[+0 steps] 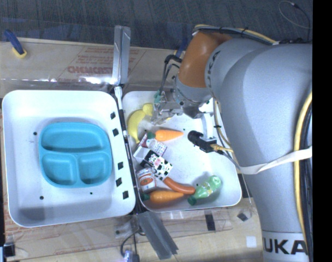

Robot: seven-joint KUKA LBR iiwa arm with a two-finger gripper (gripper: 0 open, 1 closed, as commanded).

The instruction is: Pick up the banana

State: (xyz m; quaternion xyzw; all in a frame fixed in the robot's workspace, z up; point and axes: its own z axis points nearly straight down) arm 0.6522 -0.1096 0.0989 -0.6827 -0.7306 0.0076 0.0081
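The yellow banana (135, 122) lies at the far left of the right bin (229, 174), curved along the bin's left wall. My gripper (161, 111) hangs low over the bin's back, just right of the banana's upper end and above a small orange carrot (169, 135). The wrist and the grey arm cover the bin's back right corner. Nothing is visibly held.
The right bin also holds a small bottle (154, 145), a black-and-white checked piece (161, 166), a can (146, 179), two more orange carrots (178, 186) (165, 197) and a green bottle (205, 189). A blue divided tray (76, 153) sits in the left bin (19, 198).
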